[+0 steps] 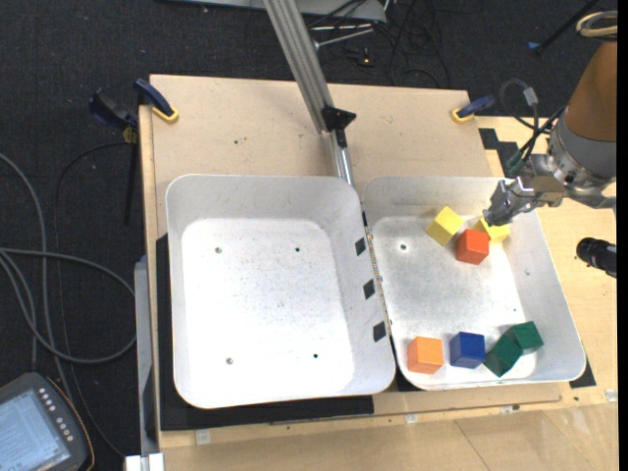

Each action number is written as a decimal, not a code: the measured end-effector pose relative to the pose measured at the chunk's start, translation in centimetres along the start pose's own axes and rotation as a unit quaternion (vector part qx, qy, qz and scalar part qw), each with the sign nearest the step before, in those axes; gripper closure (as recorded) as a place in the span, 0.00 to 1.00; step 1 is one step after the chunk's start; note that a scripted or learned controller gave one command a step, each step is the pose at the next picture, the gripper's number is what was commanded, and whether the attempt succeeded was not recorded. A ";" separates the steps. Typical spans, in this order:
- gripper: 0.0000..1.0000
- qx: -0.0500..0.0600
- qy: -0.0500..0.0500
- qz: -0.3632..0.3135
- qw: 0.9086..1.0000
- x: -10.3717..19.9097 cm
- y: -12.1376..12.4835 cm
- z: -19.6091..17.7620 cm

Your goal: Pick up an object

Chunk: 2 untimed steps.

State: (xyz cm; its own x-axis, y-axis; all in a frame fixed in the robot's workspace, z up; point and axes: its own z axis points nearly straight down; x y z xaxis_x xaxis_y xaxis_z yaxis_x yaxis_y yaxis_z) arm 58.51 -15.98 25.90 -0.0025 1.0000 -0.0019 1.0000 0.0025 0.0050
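My gripper (499,212) hangs low over the back right part of the right bin (549,292). A small yellow piece (497,231) shows just under its tip, touching or nearly touching it. A red block (472,246) lies right beside that piece, to the left. A yellow block (444,225) sits a little further left. Along the bin's front edge lie an orange block (425,353), a blue block (468,349) and two green blocks (505,354) (528,336).
The left bin (196,204) stands beside the right one, and their rims meet in the middle. A slanted metal rod (299,52) reaches in from the back to the bins' junction. Clamps (157,101) (473,108) grip the bench's back corners.
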 end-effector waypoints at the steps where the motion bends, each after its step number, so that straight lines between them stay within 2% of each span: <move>1: 1.00 0.001 0.002 -0.003 1.000 5.8 0.5 -0.5; 2: 1.00 0.003 0.002 -0.003 1.000 11.0 0.7 1.0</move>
State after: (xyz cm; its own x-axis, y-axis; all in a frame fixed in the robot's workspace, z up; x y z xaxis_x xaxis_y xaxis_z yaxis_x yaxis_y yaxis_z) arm 59.16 -4.99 24.91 -0.0083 1.0000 0.0016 1.0000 0.0083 -0.0011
